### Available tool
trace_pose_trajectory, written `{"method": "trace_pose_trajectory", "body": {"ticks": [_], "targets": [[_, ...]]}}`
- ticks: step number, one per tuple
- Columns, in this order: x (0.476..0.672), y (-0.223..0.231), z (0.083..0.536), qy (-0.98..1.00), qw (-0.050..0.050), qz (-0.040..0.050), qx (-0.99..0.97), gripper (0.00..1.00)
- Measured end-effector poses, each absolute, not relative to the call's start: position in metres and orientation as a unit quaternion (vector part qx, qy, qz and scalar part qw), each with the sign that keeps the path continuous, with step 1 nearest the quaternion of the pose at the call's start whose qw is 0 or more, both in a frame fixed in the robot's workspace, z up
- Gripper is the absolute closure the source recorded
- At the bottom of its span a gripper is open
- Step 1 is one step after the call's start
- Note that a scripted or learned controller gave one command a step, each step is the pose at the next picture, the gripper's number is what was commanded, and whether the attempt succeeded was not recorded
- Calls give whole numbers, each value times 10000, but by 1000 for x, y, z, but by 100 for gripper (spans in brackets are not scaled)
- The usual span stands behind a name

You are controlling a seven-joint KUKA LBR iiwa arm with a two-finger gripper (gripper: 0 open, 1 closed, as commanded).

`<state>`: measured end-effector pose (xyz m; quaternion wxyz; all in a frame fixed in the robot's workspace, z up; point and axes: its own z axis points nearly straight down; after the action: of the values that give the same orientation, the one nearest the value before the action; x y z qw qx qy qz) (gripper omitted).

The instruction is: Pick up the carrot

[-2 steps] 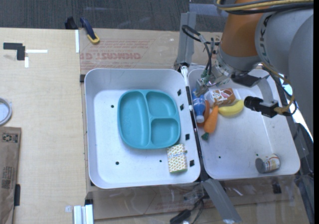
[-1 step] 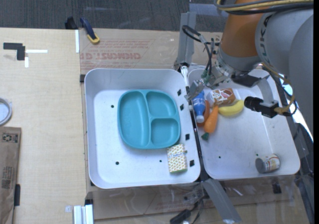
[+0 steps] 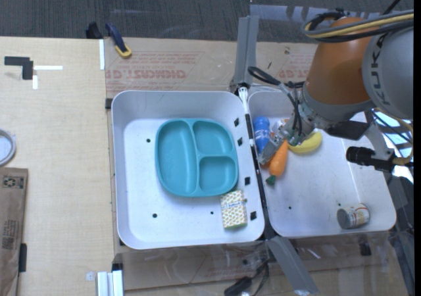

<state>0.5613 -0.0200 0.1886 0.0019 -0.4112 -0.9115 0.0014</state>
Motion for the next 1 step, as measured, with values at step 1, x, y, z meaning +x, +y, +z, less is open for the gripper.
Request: {"method": "trace_pose_trajectory", "body": {"ticks": [1], "targets": [[630, -98, 119, -9259, -142, -34, -3775, 0]]}}
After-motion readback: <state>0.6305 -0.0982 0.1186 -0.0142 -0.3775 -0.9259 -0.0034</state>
